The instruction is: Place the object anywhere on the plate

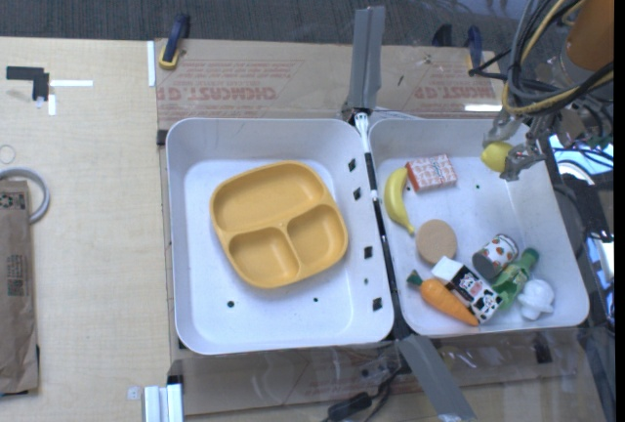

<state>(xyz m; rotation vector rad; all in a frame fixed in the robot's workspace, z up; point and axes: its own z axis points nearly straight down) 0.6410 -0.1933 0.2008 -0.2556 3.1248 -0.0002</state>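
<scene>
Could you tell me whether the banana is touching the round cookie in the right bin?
Apart. The camera view shows white bin floor between the banana and the cookie.

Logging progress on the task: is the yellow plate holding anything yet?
Empty: all three compartments of the yellow plate show bare surface.

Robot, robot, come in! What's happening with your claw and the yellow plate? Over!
Gripper over right bin's far corner, a small yellow object at its tip. Plate in left bin, nothing on it. Path to plate open.

Plate [279, 224] in left bin [190, 244]
</scene>
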